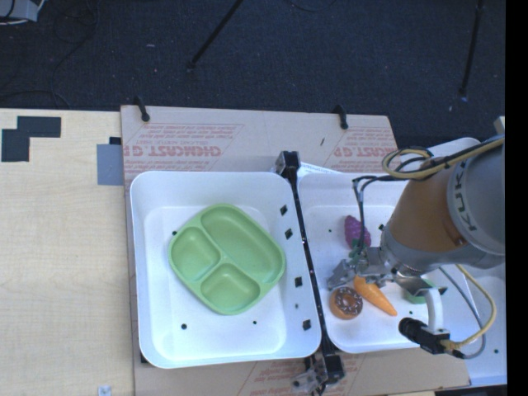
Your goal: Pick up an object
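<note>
We saw a green tray (227, 258), an orange carrot (377, 297), a purple toy (357, 230), a brown doughnut (346, 303) below the gripper (345, 272).

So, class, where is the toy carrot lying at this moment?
In the camera view, the carrot lies in the right bin, near its front, just right of the doughnut and below the gripper.

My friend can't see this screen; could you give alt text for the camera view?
A grey and orange robot arm reaches into the right white bin, its hand beside a carrot, a doughnut and a purple toy. The left bin holds a green divided plate.
</note>
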`<state>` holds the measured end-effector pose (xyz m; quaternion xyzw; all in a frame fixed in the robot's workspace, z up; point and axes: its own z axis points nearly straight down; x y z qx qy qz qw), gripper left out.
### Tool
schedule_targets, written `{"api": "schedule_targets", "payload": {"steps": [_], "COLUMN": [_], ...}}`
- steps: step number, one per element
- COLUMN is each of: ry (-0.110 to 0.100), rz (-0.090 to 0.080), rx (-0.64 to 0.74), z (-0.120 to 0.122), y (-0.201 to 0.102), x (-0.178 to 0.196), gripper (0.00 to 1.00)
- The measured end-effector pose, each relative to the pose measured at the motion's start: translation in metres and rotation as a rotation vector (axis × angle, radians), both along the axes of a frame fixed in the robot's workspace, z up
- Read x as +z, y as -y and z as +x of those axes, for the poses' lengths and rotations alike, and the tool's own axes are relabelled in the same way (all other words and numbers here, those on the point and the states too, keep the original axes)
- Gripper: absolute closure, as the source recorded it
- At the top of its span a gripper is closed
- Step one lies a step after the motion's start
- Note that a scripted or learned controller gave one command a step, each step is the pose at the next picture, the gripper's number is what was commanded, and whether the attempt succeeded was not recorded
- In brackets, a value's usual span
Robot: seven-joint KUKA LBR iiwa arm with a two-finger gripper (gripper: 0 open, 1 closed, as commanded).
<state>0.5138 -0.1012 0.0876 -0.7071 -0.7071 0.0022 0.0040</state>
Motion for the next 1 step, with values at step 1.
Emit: {"api": "schedule_targets", "payload": {"steps": [1], "ry": [0.002], "rz": [-0.001], "rx": [-0.007], "z": [0.0007], "y": [0.0019], "x": [0.0128], "gripper": [1.0]}}
